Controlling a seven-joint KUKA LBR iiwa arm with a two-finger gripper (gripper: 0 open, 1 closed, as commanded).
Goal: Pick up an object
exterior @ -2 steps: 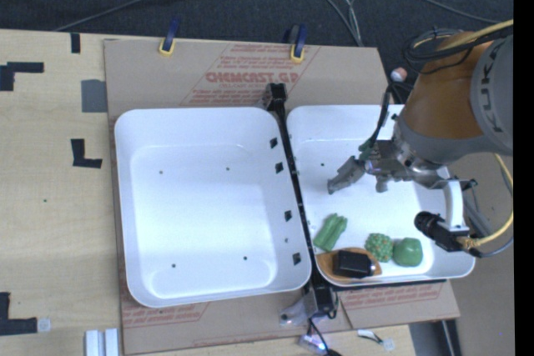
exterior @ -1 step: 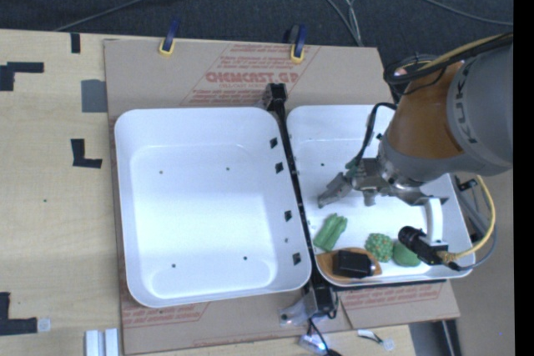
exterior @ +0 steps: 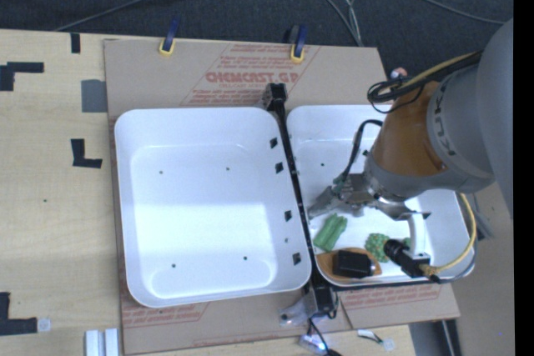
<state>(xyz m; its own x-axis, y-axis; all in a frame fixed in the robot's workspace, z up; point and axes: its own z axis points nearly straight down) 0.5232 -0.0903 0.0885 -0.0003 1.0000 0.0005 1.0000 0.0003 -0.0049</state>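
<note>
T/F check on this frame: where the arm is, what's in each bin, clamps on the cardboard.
1. The grey arm with the orange band is over the right white bin. True.
2. The ridged green block lies in the left white bin. False: it lies in the right bin.
3. The black object on an orange piece sits near the right bin's front edge. True.
4. No clamps hold the cardboard sheet. False: two clamps grip its far edge.

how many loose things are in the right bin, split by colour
green: 2, a ridged piece and a knobbly piece
black: 2, a block and a longer piece
orange-brown: 1, a flat piece under the block
total: 5
</note>
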